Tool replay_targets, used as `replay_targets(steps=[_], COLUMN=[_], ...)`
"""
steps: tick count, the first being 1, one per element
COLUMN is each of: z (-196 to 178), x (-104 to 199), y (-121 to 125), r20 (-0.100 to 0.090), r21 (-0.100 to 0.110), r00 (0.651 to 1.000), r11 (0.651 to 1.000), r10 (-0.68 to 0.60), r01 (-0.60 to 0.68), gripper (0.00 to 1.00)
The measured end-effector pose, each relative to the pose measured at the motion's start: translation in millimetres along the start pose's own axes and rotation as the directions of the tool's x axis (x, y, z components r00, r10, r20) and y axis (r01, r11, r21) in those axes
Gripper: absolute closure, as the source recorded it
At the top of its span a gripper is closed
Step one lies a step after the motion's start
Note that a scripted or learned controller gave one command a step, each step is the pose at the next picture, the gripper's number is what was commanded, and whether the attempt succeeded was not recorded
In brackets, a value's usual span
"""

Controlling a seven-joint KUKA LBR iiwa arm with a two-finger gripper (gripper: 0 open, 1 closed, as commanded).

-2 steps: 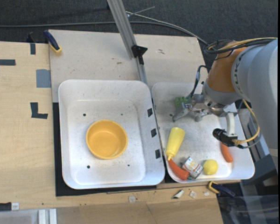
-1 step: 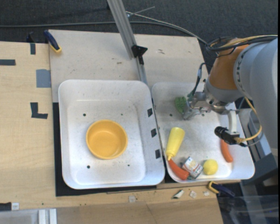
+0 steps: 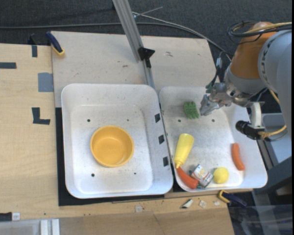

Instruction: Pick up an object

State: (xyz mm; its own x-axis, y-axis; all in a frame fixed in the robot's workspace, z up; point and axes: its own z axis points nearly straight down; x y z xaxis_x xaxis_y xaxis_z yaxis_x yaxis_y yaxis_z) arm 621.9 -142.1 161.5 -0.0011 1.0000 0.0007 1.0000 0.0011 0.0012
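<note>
Small printed can and round yellow lemon at near edge of right white bin, green ridged block at far side, gripper just right of it, grasping nothing, finger state unclear.

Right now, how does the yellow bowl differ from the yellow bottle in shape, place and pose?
The yellow bowl is round and wide; the yellow bottle is long and narrow. The bowl sits upright, open side up, alone in the left bin; the bottle lies on its side in the right bin, near an orange carrot-like piece at its lower end. The bowl looks the larger of the two. Both are yellow, and both lie apart from the gripper.
</note>
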Motion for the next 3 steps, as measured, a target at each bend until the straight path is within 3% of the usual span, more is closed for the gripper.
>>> replay_targets(steps=[1, 2, 3], z=[-65.6, -75.2, -81.7], x=[-2.2, -1.7, 55.4], y=[3.2, 3.6, -7.7], r20=[0.001, 0.001, -0.002], r21=[-0.005, 0.0, 0.005], r00=[1.0, 1.0, 1.0], r11=[1.0, 1.0, 1.0], r10=[-0.001, -0.001, -0.005], r01=[0.001, 0.001, 0.005], gripper=[1.0, 1.0, 1.0])
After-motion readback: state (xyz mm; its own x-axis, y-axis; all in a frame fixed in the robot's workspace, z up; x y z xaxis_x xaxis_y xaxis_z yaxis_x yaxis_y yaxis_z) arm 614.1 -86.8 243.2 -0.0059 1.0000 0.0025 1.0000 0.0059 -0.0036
